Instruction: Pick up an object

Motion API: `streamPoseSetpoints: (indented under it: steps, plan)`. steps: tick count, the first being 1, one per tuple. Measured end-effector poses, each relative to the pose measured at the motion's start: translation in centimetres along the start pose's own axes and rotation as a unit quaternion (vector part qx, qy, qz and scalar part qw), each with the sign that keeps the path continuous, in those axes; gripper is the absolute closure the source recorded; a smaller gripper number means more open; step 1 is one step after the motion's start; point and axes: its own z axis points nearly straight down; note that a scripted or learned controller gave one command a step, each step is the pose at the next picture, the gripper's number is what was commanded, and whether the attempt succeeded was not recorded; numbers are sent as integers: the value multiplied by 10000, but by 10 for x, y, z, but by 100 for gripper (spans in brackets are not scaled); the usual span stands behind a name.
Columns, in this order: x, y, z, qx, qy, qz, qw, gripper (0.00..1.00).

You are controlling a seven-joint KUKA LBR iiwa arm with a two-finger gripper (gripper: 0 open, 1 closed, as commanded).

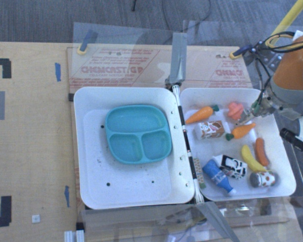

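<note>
Two white bins sit side by side on the bench. Left bin (91, 185): teal divided plate (139, 133) near its back-right corner. Right bin (288, 183), L to R: carrot (200, 114) near back-left corner; small brown carton (211, 130) just in front; blue bottle (218, 176) and black-and-white item (233, 167) along front edge; pink toy (235, 110) near back edge; second carrot (241, 131) mid-bin; banana (251, 158); sausage (261, 151); can (262, 179) at front-right corner. Gripper (252, 111) hangs between pink toy and second carrot; finger state can't be determined.
</note>
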Motion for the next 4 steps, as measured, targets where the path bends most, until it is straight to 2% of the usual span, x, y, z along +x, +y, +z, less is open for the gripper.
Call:
streamPoseSetpoints:
  steps: [1,2,3,4]
  plan:
    - [7,-22,3,46,43,-536,9985,100]
    - [7,-22,3,45,42,-533,9986,0]
    - [6,-21,-4,38,39,-528,9986,100]
    - [5,-21,-4,39,40,-526,9986,0]
